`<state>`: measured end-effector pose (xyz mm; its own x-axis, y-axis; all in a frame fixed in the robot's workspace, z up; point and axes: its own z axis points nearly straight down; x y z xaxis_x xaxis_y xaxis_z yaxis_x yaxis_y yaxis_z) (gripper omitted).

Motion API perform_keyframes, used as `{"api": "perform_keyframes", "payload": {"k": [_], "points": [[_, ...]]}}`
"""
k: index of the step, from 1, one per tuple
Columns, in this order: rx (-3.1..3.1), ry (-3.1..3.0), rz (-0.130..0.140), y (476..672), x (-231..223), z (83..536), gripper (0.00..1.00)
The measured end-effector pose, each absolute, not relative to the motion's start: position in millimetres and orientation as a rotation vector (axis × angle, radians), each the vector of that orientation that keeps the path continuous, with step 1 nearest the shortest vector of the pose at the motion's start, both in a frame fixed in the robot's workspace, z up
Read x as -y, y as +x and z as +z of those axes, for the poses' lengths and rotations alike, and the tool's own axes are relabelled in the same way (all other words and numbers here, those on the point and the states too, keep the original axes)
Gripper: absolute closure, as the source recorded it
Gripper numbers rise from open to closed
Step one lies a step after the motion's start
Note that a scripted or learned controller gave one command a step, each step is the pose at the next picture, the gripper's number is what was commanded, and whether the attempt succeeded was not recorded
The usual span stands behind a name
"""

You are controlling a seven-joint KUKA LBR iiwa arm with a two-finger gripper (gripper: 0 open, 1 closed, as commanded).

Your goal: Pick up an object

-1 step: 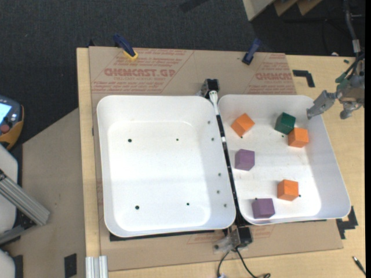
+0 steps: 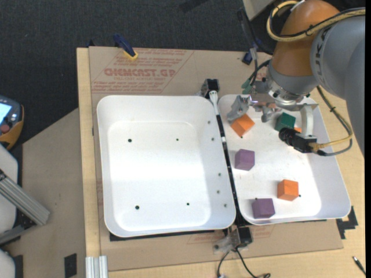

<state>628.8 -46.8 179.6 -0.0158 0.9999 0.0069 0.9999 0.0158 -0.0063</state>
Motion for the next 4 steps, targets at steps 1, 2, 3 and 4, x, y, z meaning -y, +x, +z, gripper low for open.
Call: {"api": "perform_keyframes", "payload": {"k": [1, 2, 3, 4], "points": [[2.215, -2.222, 0.006, 649.0, 96.9, 115.6, 0.0], [2.224, -2.22, 0.0, 666.7, 90.9, 82.7, 0.0], [2.227, -2.223, -0.004, 667.6, 90.9, 96.5, 1.0], [2.234, -2.225, -0.015, 662.1, 64.2, 256.7, 1.0]]}}
